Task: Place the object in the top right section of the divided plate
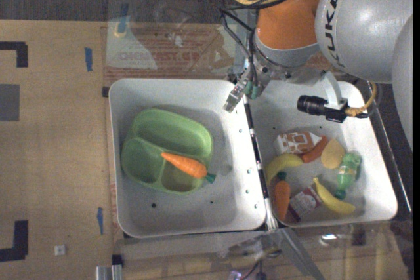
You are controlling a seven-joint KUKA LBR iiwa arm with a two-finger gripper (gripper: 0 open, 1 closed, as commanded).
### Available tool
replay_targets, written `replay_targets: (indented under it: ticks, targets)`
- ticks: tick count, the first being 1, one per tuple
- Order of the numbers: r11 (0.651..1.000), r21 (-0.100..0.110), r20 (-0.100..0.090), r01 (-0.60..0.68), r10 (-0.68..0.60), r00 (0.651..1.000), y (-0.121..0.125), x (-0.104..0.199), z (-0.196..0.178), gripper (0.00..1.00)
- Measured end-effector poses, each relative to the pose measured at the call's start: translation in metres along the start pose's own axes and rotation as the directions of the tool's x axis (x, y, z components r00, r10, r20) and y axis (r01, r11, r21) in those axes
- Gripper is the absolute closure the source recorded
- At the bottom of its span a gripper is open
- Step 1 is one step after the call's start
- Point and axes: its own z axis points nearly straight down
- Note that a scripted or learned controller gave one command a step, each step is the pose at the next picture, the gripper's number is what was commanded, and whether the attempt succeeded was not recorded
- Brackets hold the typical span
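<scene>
A green divided plate (172, 130) lies in the left bin (131, 98), with one large section at the back and two smaller ones in front. An orange toy carrot (185, 165) with a green stem lies tilted across the front right section, its stem end over the plate's right rim. My gripper (236, 98) hangs above the wall between the two bins, up and to the right of the plate, well apart from the carrot. I see nothing held in it.
The right bin (374, 134) holds several toy foods: a second carrot (282, 197), two bananas (285, 164) (335, 201), a white carton (298, 141), a green bottle (348, 170) and a red packet (305, 202). The arm's black camera mount (321, 106) overhangs that bin.
</scene>
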Motion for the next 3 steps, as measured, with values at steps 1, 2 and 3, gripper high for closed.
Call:
replay_targets:
  ticks: [1,2,3]
  targets:
    - [0.985,-0.002,0.003,0.175,-0.175,0.985,-0.004,-0.039,-0.011,1.00]
    - [0.975,0.001,-0.002,0.222,-0.222,0.975,0.007,-0.043,0.020,1.00]
    - [0.888,-0.001,-0.002,0.460,-0.460,0.888,0.008,-0.040,0.034,1.00]
